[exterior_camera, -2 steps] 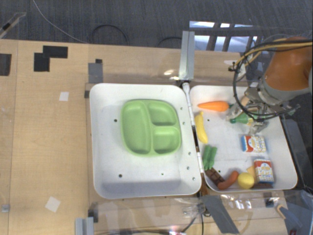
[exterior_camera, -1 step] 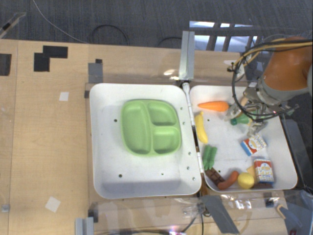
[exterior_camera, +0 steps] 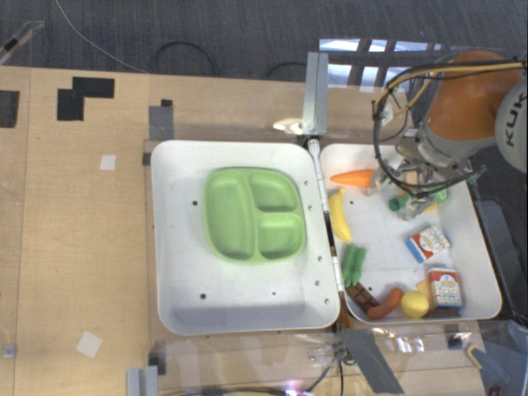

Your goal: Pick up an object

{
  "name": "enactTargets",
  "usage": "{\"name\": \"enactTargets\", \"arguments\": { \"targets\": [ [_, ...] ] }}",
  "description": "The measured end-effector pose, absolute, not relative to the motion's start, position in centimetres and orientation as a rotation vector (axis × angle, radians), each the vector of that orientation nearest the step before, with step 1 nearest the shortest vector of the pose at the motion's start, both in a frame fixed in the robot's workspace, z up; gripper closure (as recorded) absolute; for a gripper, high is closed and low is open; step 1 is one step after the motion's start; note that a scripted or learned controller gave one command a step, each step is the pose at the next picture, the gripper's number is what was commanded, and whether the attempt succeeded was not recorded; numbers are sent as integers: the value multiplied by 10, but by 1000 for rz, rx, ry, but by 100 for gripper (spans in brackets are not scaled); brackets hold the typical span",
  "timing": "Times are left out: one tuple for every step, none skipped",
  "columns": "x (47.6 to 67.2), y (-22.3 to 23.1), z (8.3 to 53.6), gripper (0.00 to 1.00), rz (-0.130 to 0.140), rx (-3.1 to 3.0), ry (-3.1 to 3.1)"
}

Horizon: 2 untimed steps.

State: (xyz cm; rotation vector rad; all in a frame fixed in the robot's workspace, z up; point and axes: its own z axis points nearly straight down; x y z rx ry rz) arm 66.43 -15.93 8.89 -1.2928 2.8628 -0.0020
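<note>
Objects for the pick lay in the right bin (exterior_camera: 488, 258), and you had the gripper (exterior_camera: 415, 190) low over that bin's far edge, near its middle. Close under it sat a small green item (exterior_camera: 402, 205), partly hidden by the wrist. Whether it was touched you could not tell, nor whether the gripper was released or clenched, since cables and the grey arm (exterior_camera: 462, 106) with its orange band covered it from above.

Just beside the gripper, toward the bin's far left corner, an orange carrot (exterior_camera: 355, 178) lay crosswise. Along the left wall a banana (exterior_camera: 339, 215) pointed down the bin, and below it, against the same wall, lay a green vegetable (exterior_camera: 353, 263). At the near left corner you had a dark brown piece (exterior_camera: 358, 293) touching a red-brown sausage (exterior_camera: 386, 302), with a lemon (exterior_camera: 415, 304) just beside that. A small carton (exterior_camera: 445, 288) stood by the lemon toward the near right corner, and a second carton (exterior_camera: 428, 242) lay tilted near the right wall, apart from both.

Your left bin (exterior_camera: 169, 246) held a green divided plate (exterior_camera: 254, 214) near its middle. Both bins rested side by side on the bench (exterior_camera: 74, 262).
</note>
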Motion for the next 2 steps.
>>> {"name": "enactTargets", "arguments": {
  "targets": [
    [604, -182, 90, 0, -10, -1351, 2825],
    [531, -206, 91, 0, -16, -976, 2968]
  ]
}}
